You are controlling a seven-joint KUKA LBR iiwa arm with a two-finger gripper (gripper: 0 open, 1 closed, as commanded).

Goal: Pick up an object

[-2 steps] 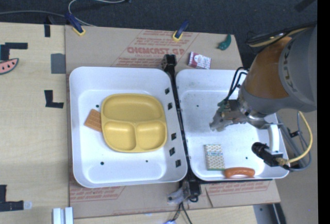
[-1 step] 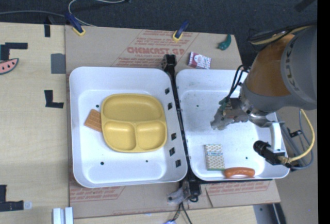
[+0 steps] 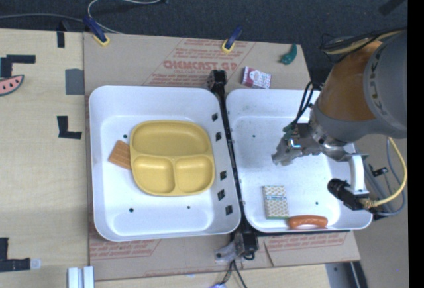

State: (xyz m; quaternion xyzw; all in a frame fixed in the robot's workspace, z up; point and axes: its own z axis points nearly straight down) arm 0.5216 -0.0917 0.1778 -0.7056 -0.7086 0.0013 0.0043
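In the right bin (image 3: 255,108) my gripper (image 3: 286,153) hangs over the bare floor near the middle, its fingers pointing left and down. Nothing shows between them. A small patterned box (image 3: 275,202) lies flat below the gripper, near the bin's front. An orange sausage-shaped object (image 3: 307,221) rests along the front wall, just right of the box. The left bin (image 3: 106,108) holds a yellow divided plate (image 3: 173,157) with a brown cracker-like piece (image 3: 120,155) tucked at its left edge.
The grey arm with its orange band (image 3: 344,88) covers the right bin's right side. A black divider (image 3: 225,154) runs between the bins. A small red-and-white packet (image 3: 255,77) and a green item (image 3: 289,53) lie on the cardboard behind the bins.
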